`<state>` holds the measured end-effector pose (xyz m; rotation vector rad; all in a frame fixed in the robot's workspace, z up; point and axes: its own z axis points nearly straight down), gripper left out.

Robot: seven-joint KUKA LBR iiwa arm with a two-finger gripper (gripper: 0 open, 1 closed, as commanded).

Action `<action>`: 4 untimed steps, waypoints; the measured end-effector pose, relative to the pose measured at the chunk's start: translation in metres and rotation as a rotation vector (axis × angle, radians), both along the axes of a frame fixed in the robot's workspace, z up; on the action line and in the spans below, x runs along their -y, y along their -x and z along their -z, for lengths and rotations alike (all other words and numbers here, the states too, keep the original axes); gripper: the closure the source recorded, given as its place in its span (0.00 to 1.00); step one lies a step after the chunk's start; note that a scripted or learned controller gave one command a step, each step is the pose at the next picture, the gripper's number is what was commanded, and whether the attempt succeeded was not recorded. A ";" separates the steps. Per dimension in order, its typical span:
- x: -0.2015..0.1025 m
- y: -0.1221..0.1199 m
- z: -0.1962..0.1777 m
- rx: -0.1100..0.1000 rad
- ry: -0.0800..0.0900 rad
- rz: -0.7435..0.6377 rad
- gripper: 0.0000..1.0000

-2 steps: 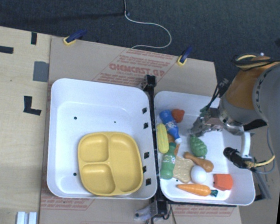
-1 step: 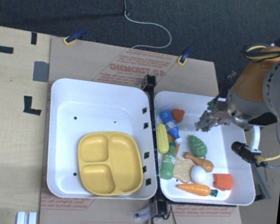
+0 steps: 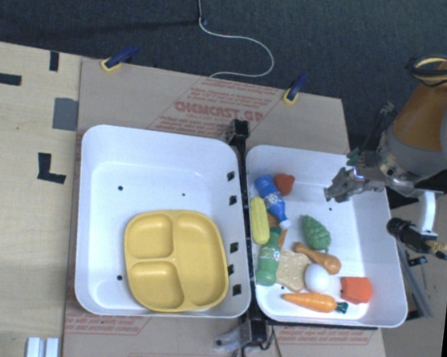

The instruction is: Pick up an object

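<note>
Toy food lies heaped in right bin, at about 7 o'clock from the gripper, apart from it. Gripper hangs over bin's far right area; jaw state cannot be told, nothing seen held. Nearest: red piece, green piece. Left bin carries yellow divided plate.

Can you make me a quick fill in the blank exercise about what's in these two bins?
1. The yellow plate lies in the ____ bin.
2. The carrot lies at the right bin's ____ edge.
3. The egg is colored ____.
4. The gripper hovers over the ____ bin.

Missing words: left; near; white; right
</note>
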<state>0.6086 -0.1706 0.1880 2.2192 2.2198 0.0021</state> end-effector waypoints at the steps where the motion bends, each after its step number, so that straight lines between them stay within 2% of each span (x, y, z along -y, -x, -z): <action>1: 0.000 -0.001 -0.039 0.000 0.000 -0.001 1.00; 2: -0.048 -0.007 -0.039 -0.004 -0.003 -0.006 1.00; 3: -0.107 0.008 -0.035 -0.005 -0.003 -0.006 1.00; 4: -0.147 0.013 -0.042 -0.005 -0.003 -0.005 1.00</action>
